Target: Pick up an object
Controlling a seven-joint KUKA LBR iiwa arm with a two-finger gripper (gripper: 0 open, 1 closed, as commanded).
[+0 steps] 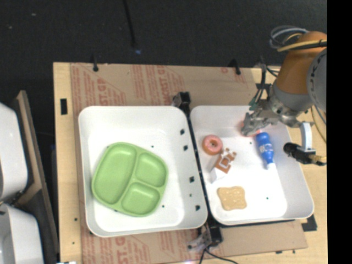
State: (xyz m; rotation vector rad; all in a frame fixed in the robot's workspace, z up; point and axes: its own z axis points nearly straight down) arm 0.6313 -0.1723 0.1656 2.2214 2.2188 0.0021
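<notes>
Lowest in the frame, near the front of the right white bin [297,202], lies a tan, toast-shaped flat piece [231,197]. Above it sit a small brown-and-white block toy [224,162] and a pink ring doughnut [212,144]. To their right lies a blue plastic bottle with a white cap [264,149], lengthwise. The claw [254,122] hovers just above-left of the bottle's top end; whether it is spread or pressed together cannot be told. A green divided plate [130,179] fills the left bin [88,131].

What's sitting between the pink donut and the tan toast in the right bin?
In the camera view, a small brown-and-white block piece lies between the pink donut and the tan toast.
</notes>
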